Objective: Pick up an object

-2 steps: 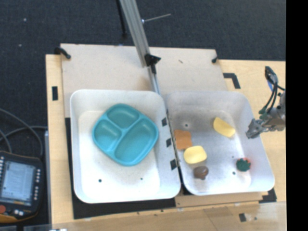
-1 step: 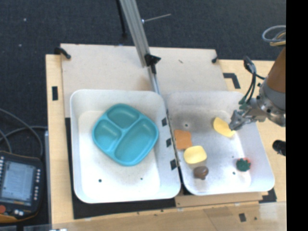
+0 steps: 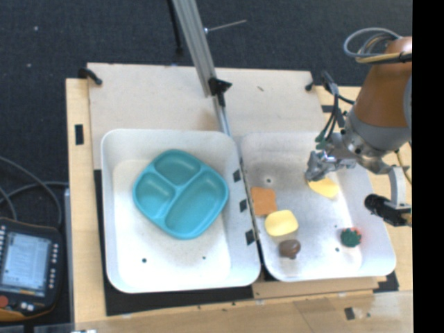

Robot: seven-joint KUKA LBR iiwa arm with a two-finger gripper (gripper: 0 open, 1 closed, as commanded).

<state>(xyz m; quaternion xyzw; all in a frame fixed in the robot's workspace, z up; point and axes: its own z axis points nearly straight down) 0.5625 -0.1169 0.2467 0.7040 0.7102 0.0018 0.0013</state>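
Yellow piece (image 3: 324, 187) slanting beneath claw (image 3: 318, 168)

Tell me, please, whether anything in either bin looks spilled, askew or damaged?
Nothing stands out. The teal divided plate lies flat in the left bin; the orange square, yellow pieces and brown lump sit apart in the right bin.

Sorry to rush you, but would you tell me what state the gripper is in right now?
Gripper: low in the right bin, right above the pale yellow object; open or closed cannot be told, and no grasp is visible.
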